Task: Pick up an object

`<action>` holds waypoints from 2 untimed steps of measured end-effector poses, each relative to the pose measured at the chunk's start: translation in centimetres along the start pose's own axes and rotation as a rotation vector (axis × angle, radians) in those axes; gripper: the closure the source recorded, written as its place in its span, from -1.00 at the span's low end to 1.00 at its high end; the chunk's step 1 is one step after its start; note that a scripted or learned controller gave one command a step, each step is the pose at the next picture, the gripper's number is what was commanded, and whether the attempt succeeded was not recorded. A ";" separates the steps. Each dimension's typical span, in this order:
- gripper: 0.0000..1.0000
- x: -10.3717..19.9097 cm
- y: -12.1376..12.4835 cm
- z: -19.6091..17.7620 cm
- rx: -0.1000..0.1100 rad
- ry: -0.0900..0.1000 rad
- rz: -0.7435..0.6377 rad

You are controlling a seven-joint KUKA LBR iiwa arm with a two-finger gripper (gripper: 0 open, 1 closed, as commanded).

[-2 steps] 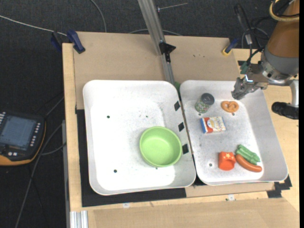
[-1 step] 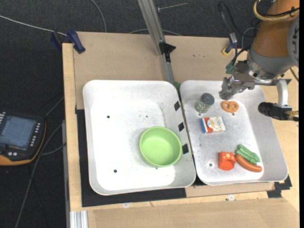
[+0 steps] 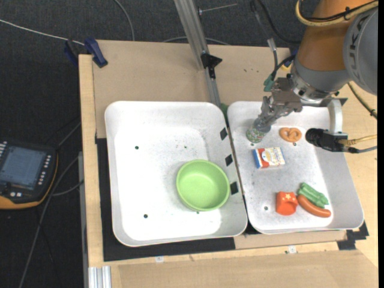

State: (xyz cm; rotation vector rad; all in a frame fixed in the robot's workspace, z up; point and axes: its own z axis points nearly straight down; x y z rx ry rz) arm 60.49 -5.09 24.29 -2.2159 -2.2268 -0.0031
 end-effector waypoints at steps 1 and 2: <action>1.00 4.9 -0.3 1.0 0.001 0.000 0.001; 1.00 9.9 -0.4 0.4 0.001 0.000 0.000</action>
